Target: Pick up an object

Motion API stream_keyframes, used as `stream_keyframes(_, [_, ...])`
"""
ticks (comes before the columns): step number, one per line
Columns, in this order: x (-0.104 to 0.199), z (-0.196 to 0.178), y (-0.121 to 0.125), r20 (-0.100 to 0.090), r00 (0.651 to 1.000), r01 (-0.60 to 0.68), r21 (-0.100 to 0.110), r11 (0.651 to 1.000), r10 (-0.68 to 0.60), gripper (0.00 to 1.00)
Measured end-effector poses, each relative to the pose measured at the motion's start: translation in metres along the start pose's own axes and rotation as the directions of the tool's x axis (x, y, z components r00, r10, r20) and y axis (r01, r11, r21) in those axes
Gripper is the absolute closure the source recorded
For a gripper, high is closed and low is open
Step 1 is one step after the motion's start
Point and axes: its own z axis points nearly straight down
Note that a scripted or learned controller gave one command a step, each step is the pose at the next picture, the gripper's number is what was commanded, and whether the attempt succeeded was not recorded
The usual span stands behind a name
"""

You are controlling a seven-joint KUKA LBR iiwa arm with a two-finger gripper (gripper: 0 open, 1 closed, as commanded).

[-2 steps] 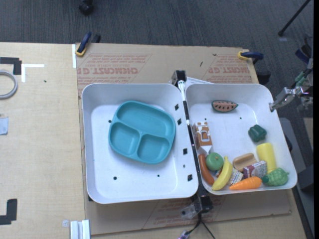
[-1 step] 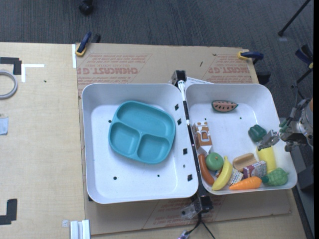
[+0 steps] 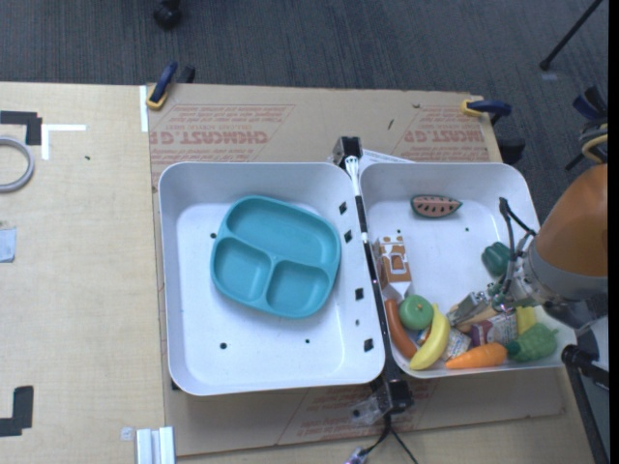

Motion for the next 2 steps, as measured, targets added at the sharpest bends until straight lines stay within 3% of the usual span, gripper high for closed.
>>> stream_keyframes(1, [0.000, -0.009, 0.001, -0.001, 1.000, -0.003, -0.001, 1.000, 0.003, 1.00])
stream_keyframes(2, [0.052, -0.105, 0.024, 0.008, 0.992, 0.125, 0.001, 0.992, -0.125, 1.00])
